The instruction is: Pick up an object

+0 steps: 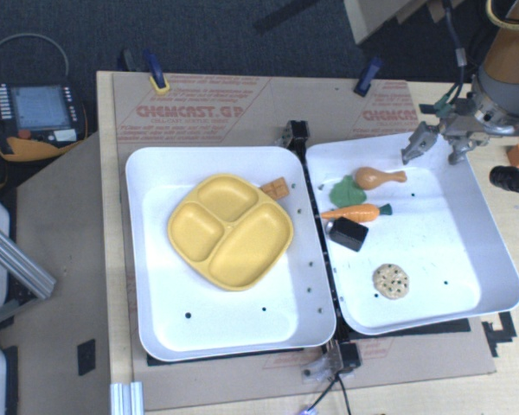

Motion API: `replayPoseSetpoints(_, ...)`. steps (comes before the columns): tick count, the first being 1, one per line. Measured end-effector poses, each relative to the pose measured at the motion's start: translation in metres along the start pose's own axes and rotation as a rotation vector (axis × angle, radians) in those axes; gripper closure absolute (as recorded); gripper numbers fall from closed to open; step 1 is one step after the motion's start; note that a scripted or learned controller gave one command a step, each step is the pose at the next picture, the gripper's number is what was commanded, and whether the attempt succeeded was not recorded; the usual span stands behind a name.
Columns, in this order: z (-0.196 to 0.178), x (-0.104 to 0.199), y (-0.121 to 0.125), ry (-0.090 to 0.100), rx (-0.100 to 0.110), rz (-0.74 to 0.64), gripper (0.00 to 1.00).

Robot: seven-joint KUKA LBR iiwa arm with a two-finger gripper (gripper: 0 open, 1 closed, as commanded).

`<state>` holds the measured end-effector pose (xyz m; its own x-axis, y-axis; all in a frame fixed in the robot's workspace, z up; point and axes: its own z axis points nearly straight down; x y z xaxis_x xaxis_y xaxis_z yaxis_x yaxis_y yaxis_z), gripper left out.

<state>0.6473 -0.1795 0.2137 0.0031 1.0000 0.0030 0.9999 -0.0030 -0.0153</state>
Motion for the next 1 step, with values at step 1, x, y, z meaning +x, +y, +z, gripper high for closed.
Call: replayPoseSetpoints(1,-0.0095,0.0007,0.0029,-0.003,-0.015,-0.003,0.0)
